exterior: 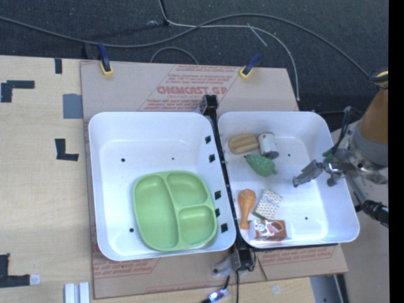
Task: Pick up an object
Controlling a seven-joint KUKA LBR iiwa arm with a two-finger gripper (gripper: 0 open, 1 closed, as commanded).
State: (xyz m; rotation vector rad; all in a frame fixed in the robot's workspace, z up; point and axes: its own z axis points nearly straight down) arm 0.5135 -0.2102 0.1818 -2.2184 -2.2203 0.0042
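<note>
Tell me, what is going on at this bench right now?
A grey robot arm reaches in from the right, its pincer hanging over the right bin with nothing between its fingers. That bin holds a bread roll, a green leafy piece, a drumstick and two small packets. The left bin holds a green divided plate. Nothing is picked up yet.

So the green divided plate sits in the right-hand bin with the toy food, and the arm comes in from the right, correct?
Not quite. The camera view shows the green plate alone in the left bin; the toy food lies in the right bin. The arm does come in from the right.
</note>
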